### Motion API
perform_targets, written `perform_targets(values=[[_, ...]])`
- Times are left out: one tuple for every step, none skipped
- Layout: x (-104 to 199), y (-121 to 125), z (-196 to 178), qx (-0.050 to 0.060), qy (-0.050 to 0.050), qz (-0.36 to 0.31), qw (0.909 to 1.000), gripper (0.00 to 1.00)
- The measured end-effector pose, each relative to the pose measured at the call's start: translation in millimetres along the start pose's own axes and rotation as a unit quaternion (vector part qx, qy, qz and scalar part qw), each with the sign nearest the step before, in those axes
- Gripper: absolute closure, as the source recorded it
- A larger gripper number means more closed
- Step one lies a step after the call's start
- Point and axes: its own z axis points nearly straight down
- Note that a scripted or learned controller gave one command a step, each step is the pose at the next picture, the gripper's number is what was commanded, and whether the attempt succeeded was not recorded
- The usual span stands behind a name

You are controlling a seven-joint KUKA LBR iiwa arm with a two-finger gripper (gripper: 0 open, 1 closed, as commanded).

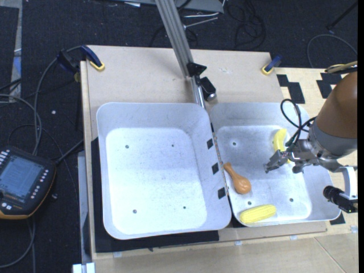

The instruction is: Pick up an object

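The gripper point(277, 162), fingers spread and pinching nothing, hangs at frame right just below-left of the small yellow rounded plastic piece point(279, 139), nearly touching it.

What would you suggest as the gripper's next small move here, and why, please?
Probably a short descent onto the yellow object at the far side of the right bin. The gripper hangs right beside it with nothing visibly between its fingers, while the corn cob and the orange wooden spoon lie farther off, nearer the front and the divider.
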Motion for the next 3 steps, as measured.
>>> perform_targets(values=[[0.4,-1.0,52.4,-0.001,0.0,0.0,1.0,0.0],[0.1,0.4,40.1,-0.003,0.0,0.0,1.0,1.0],[0.7,10.8,-8.5,-0.005,-0.001,-0.001,1.0,1.0]])
